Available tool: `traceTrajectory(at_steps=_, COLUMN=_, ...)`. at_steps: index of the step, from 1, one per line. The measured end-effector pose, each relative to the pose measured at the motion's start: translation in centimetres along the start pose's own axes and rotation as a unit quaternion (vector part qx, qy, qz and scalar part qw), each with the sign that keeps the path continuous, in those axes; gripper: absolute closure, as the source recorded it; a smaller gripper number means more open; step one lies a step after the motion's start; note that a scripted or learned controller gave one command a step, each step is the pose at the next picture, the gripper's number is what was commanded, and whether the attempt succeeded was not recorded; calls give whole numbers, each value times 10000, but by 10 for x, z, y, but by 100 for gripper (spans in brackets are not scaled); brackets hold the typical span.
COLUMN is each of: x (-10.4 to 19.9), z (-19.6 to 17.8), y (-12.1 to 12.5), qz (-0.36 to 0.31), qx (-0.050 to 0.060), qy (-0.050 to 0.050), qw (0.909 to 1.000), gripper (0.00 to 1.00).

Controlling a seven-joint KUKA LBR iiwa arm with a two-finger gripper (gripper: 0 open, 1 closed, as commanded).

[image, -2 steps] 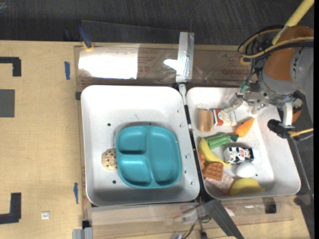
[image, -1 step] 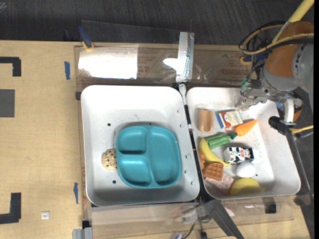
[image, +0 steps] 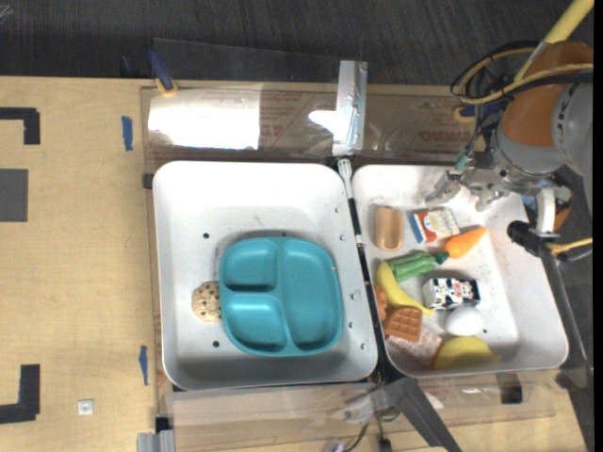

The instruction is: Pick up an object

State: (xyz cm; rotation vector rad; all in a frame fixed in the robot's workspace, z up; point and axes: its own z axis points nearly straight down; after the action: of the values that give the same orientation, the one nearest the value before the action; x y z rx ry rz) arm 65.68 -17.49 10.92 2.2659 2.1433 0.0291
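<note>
Tan board covers the bench under me, with dark floor beyond its far edge and two white bins side by side in the middle. My gripper hangs over the far edge of the right bin, its metal fingers pointing down and left, and nothing sits between them; whether they are spread or closed I cannot tell from this slant. My wrist, with its orange band, rises behind it at the right.

Just below my gripper lies a small red and white carton, and beside it a carrot angled across the bin. To the carton's left a tan roll stands near the bin's wall. Nearer the front come a green vegetable, a banana, a black and white milk carton, a waffle, a white egg and a lemon, all crowded close together.

Across the divider, the left bin holds a teal divided plate, with a cookie touching the plate's left edge. Clear plastic sheeting stands behind both bins.
</note>
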Motion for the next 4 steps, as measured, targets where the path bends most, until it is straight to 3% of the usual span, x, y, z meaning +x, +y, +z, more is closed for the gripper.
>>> traceTrajectory(at_steps=1, x=-10, z=11, y=-75, qz=-429, qx=34, qy=4, qw=9991, gripper=0)
traceTrajectory(at_steps=2, x=-6, z=10, y=-119, qz=-767, qx=16, qy=-5, qw=9971, gripper=0)
traceTrajectory(at_steps=3, x=25, z=18, y=-160, qz=-887, qx=106, qy=15, qw=9960, gripper=0)
traceTrajectory(at_steps=4, x=38, z=17, y=-171, qz=-2968, qx=100, qy=34, qw=9549, gripper=0)
